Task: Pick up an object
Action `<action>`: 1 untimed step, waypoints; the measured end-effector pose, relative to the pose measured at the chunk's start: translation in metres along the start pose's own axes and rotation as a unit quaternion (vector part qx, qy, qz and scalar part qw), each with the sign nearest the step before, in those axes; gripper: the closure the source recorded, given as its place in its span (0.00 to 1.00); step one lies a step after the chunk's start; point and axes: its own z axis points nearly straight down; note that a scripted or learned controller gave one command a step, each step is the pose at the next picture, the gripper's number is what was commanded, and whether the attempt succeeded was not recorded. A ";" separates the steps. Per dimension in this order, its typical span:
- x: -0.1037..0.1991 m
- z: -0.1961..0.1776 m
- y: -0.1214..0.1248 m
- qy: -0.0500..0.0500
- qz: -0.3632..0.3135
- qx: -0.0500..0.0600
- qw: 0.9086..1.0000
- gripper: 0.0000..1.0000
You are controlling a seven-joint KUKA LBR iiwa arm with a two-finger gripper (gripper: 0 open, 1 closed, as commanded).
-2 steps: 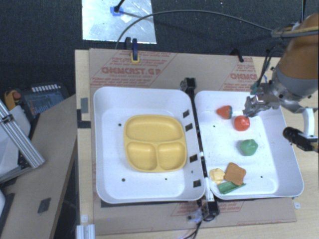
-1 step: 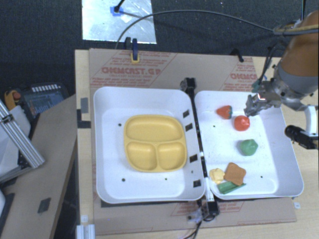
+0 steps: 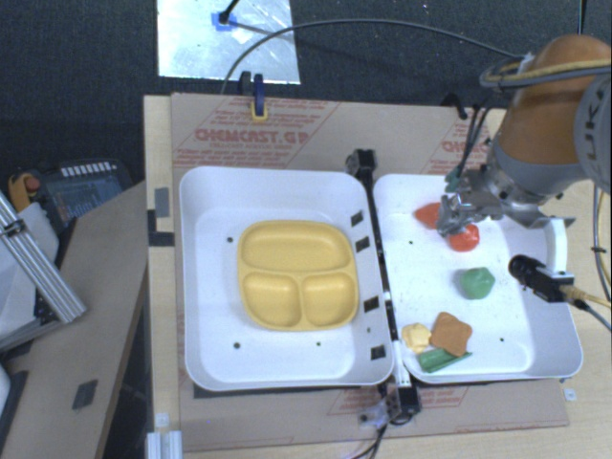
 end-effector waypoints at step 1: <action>0.054 0.011 -0.003 0.000 0.000 0.000 1.000 1.00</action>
